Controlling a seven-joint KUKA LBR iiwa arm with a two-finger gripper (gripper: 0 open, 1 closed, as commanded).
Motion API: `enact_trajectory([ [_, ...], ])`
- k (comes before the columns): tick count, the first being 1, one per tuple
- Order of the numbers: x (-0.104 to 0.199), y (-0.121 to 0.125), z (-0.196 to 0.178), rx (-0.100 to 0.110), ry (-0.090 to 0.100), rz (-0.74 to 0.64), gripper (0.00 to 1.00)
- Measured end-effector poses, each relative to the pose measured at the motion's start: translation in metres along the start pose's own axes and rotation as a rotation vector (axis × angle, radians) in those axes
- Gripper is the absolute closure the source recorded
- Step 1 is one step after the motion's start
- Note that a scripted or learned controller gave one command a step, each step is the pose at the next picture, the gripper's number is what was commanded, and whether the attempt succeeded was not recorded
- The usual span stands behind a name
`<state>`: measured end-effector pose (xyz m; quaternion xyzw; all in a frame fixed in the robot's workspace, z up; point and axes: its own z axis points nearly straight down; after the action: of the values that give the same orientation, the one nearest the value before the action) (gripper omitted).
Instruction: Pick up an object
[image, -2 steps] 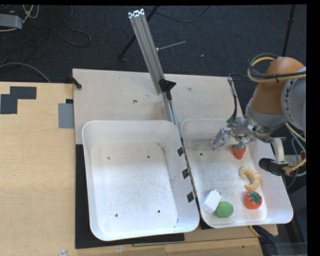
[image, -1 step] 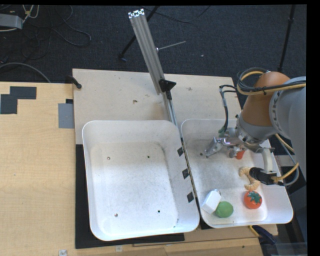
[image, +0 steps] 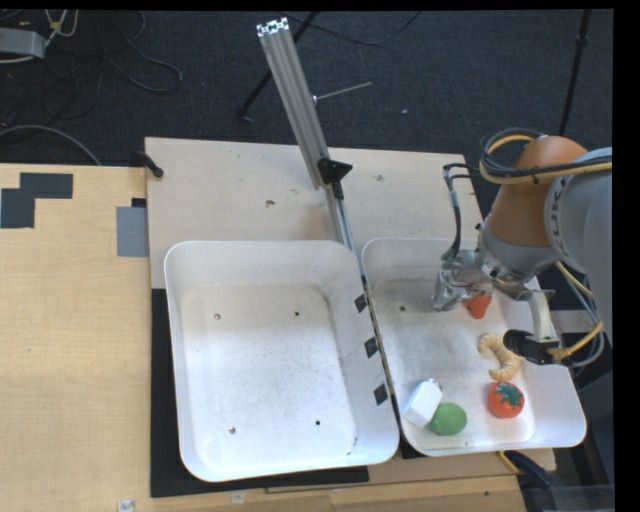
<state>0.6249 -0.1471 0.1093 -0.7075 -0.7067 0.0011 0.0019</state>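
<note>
Objects lie in the right bin (image: 560, 425): a small orange-red piece (image: 479, 304) just beside the gripper (image: 447, 293), a knobbly tan piece (image: 498, 354), a round red tomato shape (image: 506, 399), a smooth green ball (image: 448, 418) touching a white block (image: 422, 402). Whether the gripper is apart or together cannot be told. The left bin (image: 200, 262), shallow white plastic, shows dark specks.

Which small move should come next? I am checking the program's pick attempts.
Probably a short step toward the small orange-red object beside the gripper in the right bin, since it lies nearest; the tomato and green ball sit farther toward the front.
</note>
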Motion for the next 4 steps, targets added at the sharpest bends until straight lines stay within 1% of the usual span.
enact_trajectory([
  [1, -0.003, -0.002, -0.043, -0.006, -0.001, 0.003, 1.0],
  [2, -0.008, 0.004, -0.105, -0.009, -0.003, -0.001, 1.0],
  [3, -0.009, 0.004, -0.132, -0.006, -0.001, -0.003, 1.0],
  [4, 0.035, 0.012, -0.124, -0.001, 0.001, -0.005, 1.0],
])
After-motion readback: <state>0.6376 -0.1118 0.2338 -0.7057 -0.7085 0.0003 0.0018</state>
